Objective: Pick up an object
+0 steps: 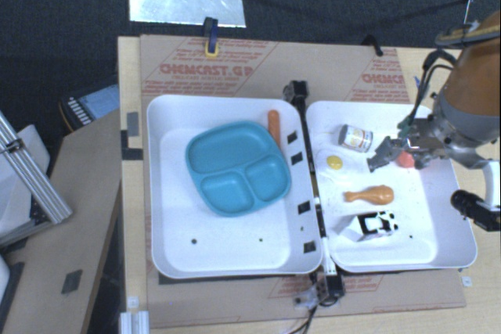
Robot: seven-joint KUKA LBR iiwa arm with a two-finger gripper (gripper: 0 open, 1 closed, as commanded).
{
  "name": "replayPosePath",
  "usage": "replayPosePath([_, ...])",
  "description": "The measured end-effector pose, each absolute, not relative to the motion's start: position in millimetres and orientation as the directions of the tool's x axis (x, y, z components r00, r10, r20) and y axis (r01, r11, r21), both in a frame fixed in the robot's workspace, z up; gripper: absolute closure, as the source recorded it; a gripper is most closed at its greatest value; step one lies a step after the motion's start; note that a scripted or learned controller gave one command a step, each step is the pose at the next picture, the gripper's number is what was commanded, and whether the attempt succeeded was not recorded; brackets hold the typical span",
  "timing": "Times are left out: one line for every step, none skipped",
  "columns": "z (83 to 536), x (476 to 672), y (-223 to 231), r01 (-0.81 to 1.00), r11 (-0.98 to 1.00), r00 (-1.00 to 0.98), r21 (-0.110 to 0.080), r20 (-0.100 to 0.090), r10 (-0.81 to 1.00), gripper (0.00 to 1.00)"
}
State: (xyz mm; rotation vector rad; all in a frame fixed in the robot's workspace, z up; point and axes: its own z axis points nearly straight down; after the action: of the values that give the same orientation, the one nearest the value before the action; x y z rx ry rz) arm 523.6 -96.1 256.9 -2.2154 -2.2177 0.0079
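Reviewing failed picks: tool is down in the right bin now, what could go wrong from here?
1. The tool sits over a small red object close to the right bin's far side; I can't see a grasp, so it may lift with nothing.
2. The small jar and yellow piece lie near; a sweep could knock them.
3. The tan gourd-shaped toy lies just below and could get nudged.

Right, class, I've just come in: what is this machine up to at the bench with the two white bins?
A grey robot arm reaches in from the right over the right bin. Its hand hangs low beside a small red object; whether it grips it cannot be told. Also in that bin lie a small jar, a yellow piece, a tan wooden piece and a black-and-white item. The left bin holds a blue divided plate and an orange stick.
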Motion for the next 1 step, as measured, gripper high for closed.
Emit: replayPosePath([261.7,525.5,-96.1,1.0,0.003,-0.003,0.002,0.0,1.0,0.0])
